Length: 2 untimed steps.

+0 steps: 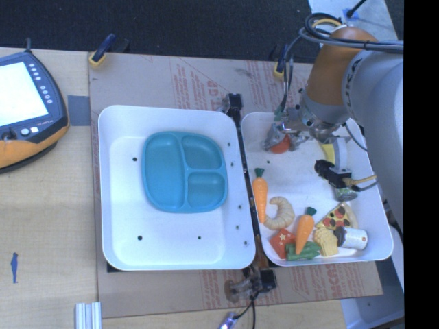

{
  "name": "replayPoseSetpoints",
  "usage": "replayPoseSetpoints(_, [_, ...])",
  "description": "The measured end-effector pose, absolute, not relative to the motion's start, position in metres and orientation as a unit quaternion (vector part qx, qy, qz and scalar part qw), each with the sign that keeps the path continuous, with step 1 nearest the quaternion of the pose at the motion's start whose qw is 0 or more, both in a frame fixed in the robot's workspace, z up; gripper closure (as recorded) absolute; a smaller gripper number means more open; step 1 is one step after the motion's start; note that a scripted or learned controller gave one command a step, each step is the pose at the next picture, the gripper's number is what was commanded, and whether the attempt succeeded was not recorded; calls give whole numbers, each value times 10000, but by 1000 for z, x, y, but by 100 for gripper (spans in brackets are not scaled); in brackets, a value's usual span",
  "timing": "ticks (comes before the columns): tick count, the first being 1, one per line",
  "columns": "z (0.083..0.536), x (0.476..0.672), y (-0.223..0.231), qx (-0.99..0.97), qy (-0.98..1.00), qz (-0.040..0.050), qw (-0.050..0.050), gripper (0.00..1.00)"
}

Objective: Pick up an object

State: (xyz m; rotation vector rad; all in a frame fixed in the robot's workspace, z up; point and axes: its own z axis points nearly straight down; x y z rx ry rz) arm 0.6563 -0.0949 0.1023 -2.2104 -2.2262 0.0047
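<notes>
While the grey arm (pixel 363 81) fills the upper right of the camera view, its orange band sits above the far end of the right bin (pixel 376 247), and the left bin (pixel 110 184) beside it carries a blue sectioned plate (pixel 184 171) lying flat near its middle. Along the right bin's left wall lies a toy carrot (pixel 260 196), long axis running near to far, green top at the far end; just beside its lower end curls a pale shrimp-like toy (pixel 280 213), and past that a second carrot (pixel 304 230) stands tilted among a pizza slice (pixel 338 218), a red piece and green leaves at the near edge. The gripper (pixel 287 134) hangs low in the bin's far left corner, and a small red-orange object (pixel 278 144) lies directly under it, touching or nearly touching its tip. Whether the jaws stand apart or together cannot be told, since the wrist hides them from above. By my reading the red-orange piece is the likely target, lying just toward the near-left of the tool, so the coming move turns on a short straight drop rather than any sideways travel; its long axis is too hidden to judge
</notes>
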Motion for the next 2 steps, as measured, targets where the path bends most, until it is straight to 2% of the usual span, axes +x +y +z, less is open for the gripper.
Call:
replayPoseSetpoints(1, [192, 593, -69, -7059, -7083, 10, 18, 100])
replayPoseSetpoints(2, [229, 549, -32, -7052, -7090, 15, 22, 100])
